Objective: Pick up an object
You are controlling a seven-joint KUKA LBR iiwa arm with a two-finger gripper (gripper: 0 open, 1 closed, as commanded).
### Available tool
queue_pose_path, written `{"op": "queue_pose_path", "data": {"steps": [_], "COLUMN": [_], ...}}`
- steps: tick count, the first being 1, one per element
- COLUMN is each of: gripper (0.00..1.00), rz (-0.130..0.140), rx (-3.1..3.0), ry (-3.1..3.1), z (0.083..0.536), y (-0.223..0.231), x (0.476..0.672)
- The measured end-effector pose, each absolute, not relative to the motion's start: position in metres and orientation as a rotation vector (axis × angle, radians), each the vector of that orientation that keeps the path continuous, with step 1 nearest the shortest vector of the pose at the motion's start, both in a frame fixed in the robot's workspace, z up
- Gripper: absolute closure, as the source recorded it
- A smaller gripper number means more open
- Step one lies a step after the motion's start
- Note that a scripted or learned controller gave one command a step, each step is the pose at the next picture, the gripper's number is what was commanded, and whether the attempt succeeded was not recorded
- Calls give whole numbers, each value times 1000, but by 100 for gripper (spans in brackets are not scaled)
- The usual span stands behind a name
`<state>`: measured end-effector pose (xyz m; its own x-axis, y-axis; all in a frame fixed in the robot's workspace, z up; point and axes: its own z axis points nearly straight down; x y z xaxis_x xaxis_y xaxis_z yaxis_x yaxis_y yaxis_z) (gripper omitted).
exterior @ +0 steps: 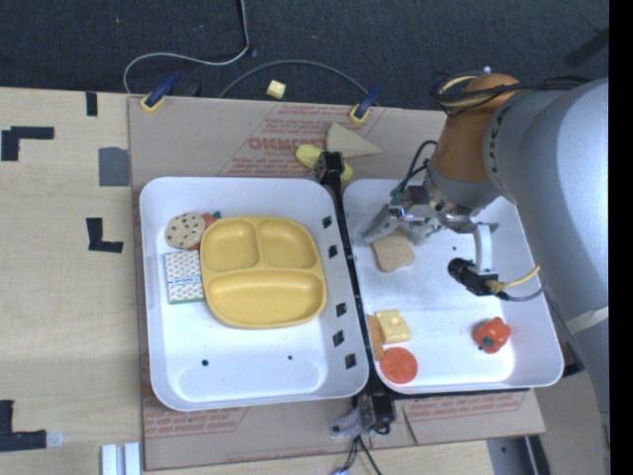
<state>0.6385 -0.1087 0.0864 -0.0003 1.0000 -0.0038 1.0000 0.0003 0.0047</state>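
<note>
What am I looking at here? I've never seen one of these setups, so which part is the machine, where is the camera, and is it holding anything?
The camera is fixed above a bench, looking down at a slant. The big grey shape with the orange band is a robot arm reaching in from the right. Its gripper is low in the right bin, right at a tan bread-like piece; whether it holds it cannot be told. That bin also has a yellow cheese-like piece, an orange-red disc and a small red toy. The left bin holds a yellow divided plate, a cookie and a small patterned packet.
</note>
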Motion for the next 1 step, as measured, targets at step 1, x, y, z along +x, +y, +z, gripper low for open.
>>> {"op": "queue_pose_path", "data": {"steps": [1], "gripper": [100], "rz": [1], "rx": [2218], "ry": [2219], "z": [96], "y": [-109], "x": [639]}}
